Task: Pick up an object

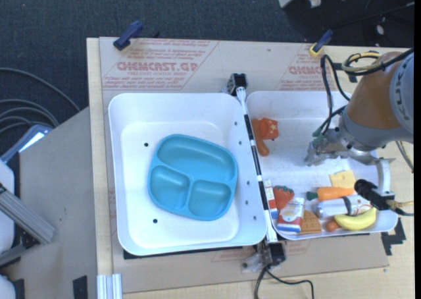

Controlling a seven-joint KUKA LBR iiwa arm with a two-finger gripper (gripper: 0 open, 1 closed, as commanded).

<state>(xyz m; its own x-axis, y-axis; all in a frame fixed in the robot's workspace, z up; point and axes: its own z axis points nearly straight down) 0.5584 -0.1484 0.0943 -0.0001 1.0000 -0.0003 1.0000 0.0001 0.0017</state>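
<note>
Right now the gripper [320,155] hovers low in the right bin [289,103], its finger state impossible to tell; the orange toy [265,130] lies just left, slightly farther back.

The arm [385,103] enters from the right edge of the camera view, its grey body and orange band bulking large above the wrist. From there it bends down and leftward, the wrist narrowing to the gripper [320,153], which points down and to the left. Dark cables loop over the arm's upper side, behind the jaws.
</note>
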